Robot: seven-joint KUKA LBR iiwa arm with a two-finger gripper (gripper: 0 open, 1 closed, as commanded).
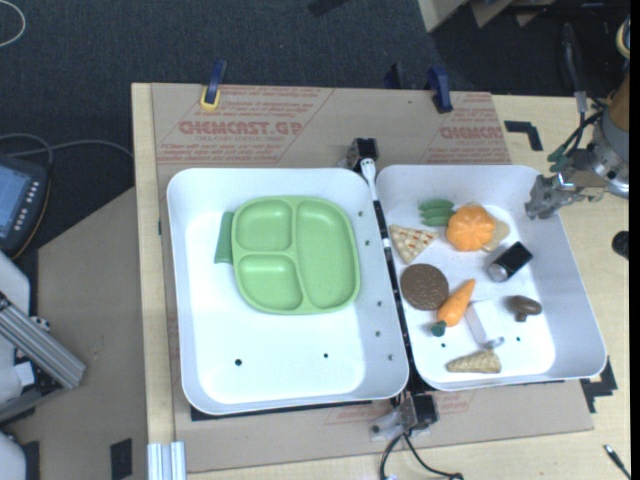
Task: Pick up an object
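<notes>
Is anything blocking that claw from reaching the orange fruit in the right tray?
Nothing visible does. The gripper sits at the right bin's upper right rim, and only bare white floor separates it from the orange fruit.

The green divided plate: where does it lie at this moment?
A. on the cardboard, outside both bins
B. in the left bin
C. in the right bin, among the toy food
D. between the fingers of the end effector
B: the green divided plate lies flat in the left bin, while the toy food, such as the carrot, is in the right bin.
</notes>
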